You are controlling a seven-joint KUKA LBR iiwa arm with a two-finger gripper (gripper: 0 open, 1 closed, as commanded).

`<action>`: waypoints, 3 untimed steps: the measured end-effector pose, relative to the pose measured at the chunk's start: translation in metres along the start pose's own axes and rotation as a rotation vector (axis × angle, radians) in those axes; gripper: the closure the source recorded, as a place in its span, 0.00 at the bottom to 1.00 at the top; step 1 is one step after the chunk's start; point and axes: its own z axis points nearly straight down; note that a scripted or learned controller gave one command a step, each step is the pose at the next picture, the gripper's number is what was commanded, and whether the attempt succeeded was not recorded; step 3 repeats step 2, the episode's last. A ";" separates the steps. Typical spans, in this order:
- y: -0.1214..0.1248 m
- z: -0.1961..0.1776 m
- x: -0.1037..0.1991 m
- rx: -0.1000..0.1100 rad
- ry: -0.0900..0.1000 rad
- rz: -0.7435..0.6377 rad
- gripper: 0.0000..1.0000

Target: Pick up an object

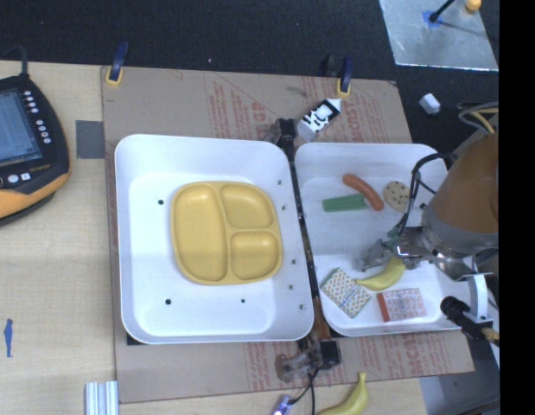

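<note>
The right white bin [312, 167] holds several objects. An orange-red sausage [364, 190] lies at the back beside a green block [343, 203] and a round tan cookie [395, 194]. A yellow banana [385, 276] lies near the front, with a patterned card [346, 290] to its left and a red-and-white packet [401, 303] below it. My gripper [377, 254] reaches in from the right and hangs low just over the banana's upper edge. Whether it touches the banana is not clear.
The left white bin [137, 232] holds a yellow divided plate [226, 231]. A second banana [351, 397] lies on the bench in front of the bins. A teach pendant [21, 150] sits at the far left. Clamps and a small tagged block [319, 116] stand behind the bins.
</note>
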 end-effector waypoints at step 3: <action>0.007 -0.101 0.106 -0.001 0.000 0.000 1.00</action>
